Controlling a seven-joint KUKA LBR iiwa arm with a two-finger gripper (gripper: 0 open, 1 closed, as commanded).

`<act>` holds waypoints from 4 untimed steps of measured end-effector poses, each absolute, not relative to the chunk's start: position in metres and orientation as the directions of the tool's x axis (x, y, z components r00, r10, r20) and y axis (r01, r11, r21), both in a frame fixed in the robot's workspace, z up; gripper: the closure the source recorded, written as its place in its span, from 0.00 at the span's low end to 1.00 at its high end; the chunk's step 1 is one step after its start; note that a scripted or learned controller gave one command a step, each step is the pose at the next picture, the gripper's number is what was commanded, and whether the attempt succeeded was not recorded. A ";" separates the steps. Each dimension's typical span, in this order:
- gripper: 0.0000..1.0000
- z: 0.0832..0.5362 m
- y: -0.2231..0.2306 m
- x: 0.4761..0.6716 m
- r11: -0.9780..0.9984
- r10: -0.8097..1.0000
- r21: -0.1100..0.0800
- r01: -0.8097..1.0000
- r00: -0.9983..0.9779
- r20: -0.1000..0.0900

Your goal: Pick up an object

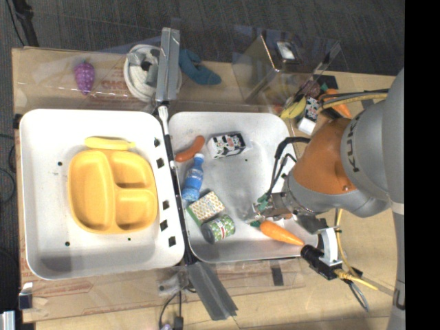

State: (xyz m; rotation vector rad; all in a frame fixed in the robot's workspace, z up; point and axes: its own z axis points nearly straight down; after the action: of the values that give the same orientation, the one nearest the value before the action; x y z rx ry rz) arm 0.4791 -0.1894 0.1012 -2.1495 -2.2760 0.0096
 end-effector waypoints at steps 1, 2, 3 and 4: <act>1.00 0.199 -0.154 0.541 0.164 0.986 -0.001 0.986 -0.164 0.001; 0.00 0.199 -0.154 0.541 0.164 0.986 -0.001 0.986 -0.164 0.001; 0.00 0.103 -0.169 0.552 0.113 0.994 -0.005 0.994 -0.113 0.002; 1.00 0.113 -0.168 0.552 0.120 0.993 -0.008 0.993 -0.120 0.004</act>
State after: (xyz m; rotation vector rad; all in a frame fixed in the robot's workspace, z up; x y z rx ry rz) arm 0.5519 -0.1677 0.1131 -2.0791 -2.3449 0.0053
